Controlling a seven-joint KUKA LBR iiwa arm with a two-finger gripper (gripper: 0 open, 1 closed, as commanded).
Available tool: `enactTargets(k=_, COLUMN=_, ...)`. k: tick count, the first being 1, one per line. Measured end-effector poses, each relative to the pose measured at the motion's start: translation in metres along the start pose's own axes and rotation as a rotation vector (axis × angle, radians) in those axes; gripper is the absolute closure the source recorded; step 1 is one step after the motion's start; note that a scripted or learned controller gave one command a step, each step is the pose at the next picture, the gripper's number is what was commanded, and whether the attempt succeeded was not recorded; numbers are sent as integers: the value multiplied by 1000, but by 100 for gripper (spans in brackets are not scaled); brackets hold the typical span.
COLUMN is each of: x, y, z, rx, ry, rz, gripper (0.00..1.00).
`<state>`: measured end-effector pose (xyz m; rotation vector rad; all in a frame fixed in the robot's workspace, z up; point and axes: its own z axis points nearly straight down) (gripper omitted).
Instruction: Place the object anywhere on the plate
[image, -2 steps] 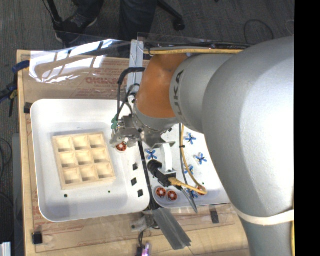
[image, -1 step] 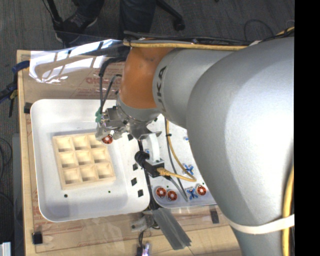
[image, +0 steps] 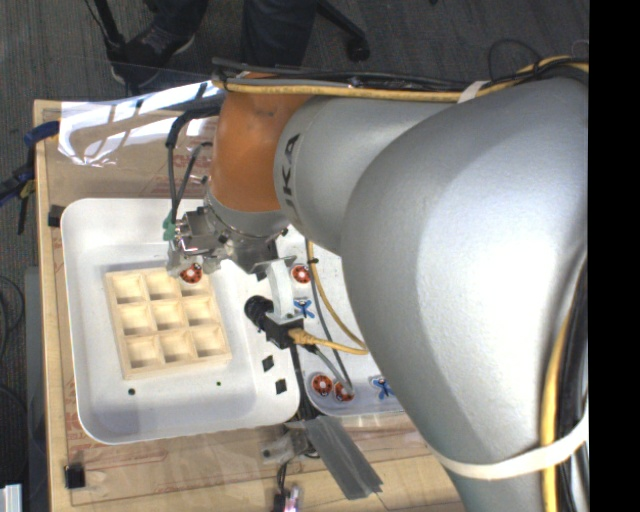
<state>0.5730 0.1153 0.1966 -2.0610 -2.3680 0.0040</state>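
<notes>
In the camera view, the grey arm (image: 450, 250) with its orange band (image: 250, 140) takes up most of the right side and comes down over the left white bin (image: 80, 300). This bin sits on the wooden tabletop (image: 50, 160). Inside it lies a square wooden tray (image: 165, 318) cut into nine small compartments, three by three. I judge this tray is the "plate" of the task, as nothing else in the bin looks made to receive things.

The claw (image: 195, 262) hangs low at the upper right corner of the tray, just over its edge. Right under the claw there is a small round reddish thing (image: 190, 272) — probably the object to be placed. It is near or above the corner compartment, but I cannot tell if it rests in the tray or is lifted a little. How far the claw is open, and whether it has hold of the object, I cannot tell; the wrist covers this part.

The claw being low over the tray corner fits with a release there, since any compartment will do.

The object looks round from above, so I see no clear long axis and no direction in which it points.

In the right bin (image: 315, 400), mostly hidden by the arm, some similar reddish round pieces (image: 330, 388) and small blue pieces (image: 303, 308) lie apart from each other.
</notes>
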Motion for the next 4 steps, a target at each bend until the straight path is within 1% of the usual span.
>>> enactTargets(k=1, x=-67, y=3, z=5, rx=2, ry=0, rz=38, gripper=100)
enactTargets(k=2, x=-28, y=-31, z=6, rx=2, ry=0, rz=19, gripper=100)
enactTargets(k=3, x=-44, y=21, z=-21, rx=0, ry=0, rz=-63, gripper=100)
enactTargets(k=4, x=-4, y=6, z=1, rx=3, ry=0, rz=-33, gripper=100)
